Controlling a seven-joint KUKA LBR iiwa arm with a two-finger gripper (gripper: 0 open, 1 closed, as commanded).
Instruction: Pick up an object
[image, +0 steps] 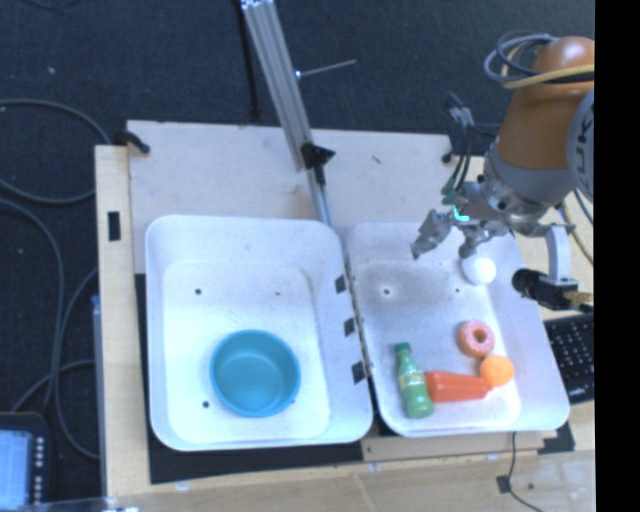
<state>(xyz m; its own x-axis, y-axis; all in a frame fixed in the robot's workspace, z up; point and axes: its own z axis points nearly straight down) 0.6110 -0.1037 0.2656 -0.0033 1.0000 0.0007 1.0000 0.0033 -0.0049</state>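
Observation:
My gripper (450, 241) hangs over the far part of the right bin (380, 262), open, with nothing between its fingers. A small white ball (480, 269) lies just right of and below the fingertips, apart from them. Nearer the front of that bin lie a pink ring donut (476, 338), an orange ball (497, 371), an orange carrot (457, 386) and a green bottle (411, 381) lying on its side. The grey arm with its orange band (545, 100) comes in from the upper right.
A blue bowl (255, 372) stands in the left bin (180, 250), toward its front. A metal pole (290, 100) slants up from the back of the bench between the bins. A black keyboard (572, 355) sits at the right edge.

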